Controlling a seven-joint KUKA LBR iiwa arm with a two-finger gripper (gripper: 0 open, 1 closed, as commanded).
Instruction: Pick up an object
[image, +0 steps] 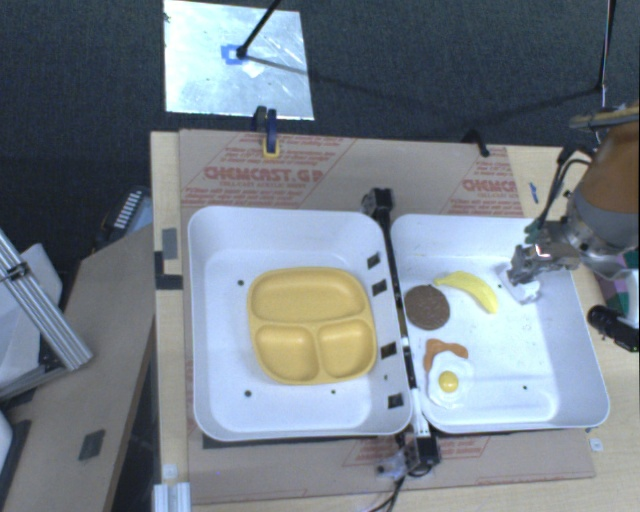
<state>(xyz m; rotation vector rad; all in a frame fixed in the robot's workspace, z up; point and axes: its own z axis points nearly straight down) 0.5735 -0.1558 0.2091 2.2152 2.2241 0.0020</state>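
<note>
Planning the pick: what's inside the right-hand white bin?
The right white bin holds a yellow toy banana, brown round patty, orange strip and fried egg. The gripper covers the floor beneath it.

- The arm is rounded and grey; an orange band wraps it above the wrist
- A thin dark cable loops along its near side
- The gripper is pale metallic grey (compact, blocky in shape); detail there is blurred
</note>
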